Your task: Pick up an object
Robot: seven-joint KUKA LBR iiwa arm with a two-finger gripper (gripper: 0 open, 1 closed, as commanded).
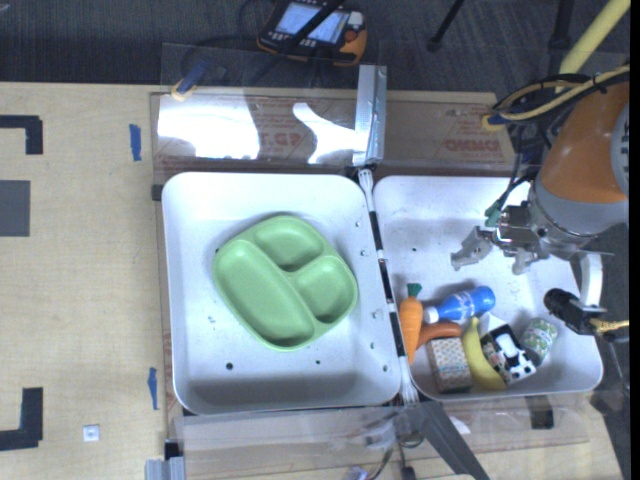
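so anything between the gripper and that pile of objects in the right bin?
Nothing visible. The gripper hangs above bare floor of the right bin, and the pile lies nearer the camera: blue bottle, carrot, banana. Only open bin floor separates them.

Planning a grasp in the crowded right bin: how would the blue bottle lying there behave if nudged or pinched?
The blue bottle lies on its side and looks round, so it would probably roll. Its smooth surface may slip from a pinch. The carrot and banana touch it, so they would likely shift too.
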